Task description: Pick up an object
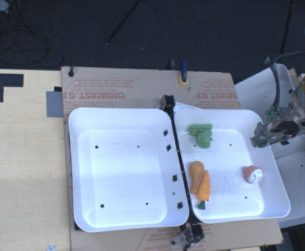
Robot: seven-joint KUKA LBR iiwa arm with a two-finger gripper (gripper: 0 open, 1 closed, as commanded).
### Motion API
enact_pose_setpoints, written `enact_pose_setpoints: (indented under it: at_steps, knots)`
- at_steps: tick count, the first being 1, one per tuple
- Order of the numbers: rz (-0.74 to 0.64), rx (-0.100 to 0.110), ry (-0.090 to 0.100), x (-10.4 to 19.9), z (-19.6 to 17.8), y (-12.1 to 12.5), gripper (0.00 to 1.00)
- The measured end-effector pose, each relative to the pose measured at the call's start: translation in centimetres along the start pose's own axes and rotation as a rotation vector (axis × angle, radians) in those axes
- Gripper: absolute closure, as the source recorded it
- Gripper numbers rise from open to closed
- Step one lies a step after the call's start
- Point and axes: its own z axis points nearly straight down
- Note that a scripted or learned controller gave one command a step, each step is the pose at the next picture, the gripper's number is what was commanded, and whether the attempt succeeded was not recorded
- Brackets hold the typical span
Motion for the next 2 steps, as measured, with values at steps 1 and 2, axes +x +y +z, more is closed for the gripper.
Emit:
enact_pose_setpoints:
  at_steps: [1,2]
  knots:
    - [-0.010,0.006,0.003,10.5,-5.6,-2.5,1.00]
    - [-0.005,0.013,0.000,16.9,-5.2,-2.5,1.00]
